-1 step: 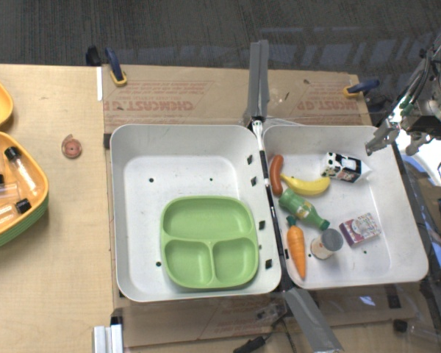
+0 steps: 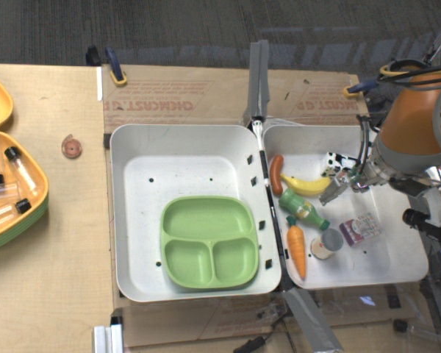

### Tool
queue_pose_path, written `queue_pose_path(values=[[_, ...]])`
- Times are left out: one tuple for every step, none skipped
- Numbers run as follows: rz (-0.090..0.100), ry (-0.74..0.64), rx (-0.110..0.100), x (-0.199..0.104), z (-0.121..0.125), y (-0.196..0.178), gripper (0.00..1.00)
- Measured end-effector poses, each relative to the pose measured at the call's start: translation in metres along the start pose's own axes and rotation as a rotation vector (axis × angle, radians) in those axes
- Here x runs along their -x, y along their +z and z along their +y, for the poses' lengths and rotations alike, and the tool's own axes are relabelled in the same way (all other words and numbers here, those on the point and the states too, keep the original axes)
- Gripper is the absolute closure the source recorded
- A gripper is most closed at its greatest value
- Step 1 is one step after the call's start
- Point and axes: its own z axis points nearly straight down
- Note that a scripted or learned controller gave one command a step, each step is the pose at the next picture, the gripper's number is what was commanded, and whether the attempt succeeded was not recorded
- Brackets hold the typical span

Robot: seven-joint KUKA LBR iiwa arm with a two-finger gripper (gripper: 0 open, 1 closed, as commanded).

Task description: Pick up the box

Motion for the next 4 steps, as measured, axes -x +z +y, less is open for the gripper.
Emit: queue_pose_path(values=[[0.000,0.411,-0.001,-0.076,-0.052,0.017,0.00],[0.000,0.416,-0.002,-0.075,-0.052,0.009,1.00],[0.000,0.394,-0.001,-0.053,-0.072,0.017,1.00],[0.001,0.328,-0.001,-0.031,-0.087,0.017,1.00]])
